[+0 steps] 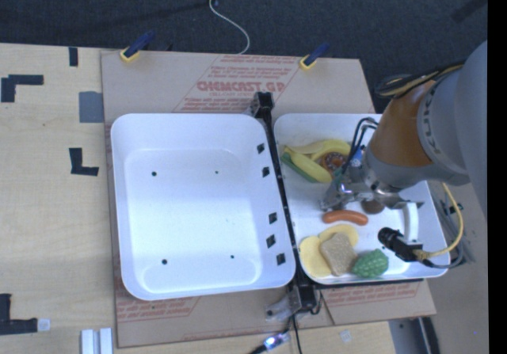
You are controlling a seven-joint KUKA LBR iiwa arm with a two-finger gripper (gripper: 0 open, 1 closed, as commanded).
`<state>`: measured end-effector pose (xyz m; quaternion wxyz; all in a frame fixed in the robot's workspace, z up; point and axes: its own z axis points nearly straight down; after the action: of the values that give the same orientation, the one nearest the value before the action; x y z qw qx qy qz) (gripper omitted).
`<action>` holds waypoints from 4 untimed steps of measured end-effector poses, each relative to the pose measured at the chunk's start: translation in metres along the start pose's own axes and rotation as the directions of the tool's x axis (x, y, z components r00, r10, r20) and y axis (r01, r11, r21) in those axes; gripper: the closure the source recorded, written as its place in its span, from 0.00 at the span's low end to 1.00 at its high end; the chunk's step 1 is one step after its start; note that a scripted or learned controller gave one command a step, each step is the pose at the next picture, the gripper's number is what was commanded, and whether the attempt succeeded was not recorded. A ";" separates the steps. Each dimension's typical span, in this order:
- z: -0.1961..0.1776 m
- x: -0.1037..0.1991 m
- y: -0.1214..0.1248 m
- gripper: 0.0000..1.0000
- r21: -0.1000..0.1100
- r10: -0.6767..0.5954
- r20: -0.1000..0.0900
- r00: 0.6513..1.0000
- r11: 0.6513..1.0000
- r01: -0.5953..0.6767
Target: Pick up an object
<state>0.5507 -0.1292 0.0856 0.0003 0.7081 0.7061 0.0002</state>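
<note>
Nearest the camera, in the right white plastic bin (434, 227), a knobbly green plastic vegetable (370, 264) lies at the bin's front edge. Just left of it, a brown slice of toy bread (339, 253) rests on a flat pale-yellow toy piece (311, 256). Slightly farther back lies a small orange toy sausage (345, 218).

The metal hand (339, 194) hangs just behind that sausage, close above it, low inside the same bin. Nothing shows between its fingers, and whether they are spread or closed cannot be told from this slant. A small brown rounded object (373, 206) sits just right of the hand, beside the sausage. The grey arm with its orange band (398, 137) reaches over the bin from the right.

Behind the hand, toward the bin's far left part, lies a yellow toy banana (307, 163) with a green tip, and touching it a yellow piece with a dark red centre (332, 159).

The left white plastic bin (127, 186) stands beside the first, a black divider (273, 178) between them. Both rest on a brown cardboard sheet (230, 83) on the pale wooden surface (40, 123).
</note>
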 end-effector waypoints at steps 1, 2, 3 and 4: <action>-0.105 0.130 0.040 1.00 -0.010 -0.018 -0.006 1.000 1.000 0.018; -0.103 0.117 -0.019 1.00 0.006 -0.003 0.001 1.000 1.000 0.003; -0.318 0.160 0.042 1.00 -0.017 -0.009 -0.001 1.000 1.000 0.009; -0.458 0.163 0.029 1.00 -0.015 -0.006 -0.001 1.000 1.000 0.006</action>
<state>0.5800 0.0339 0.5438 0.0053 0.7059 0.7083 0.0056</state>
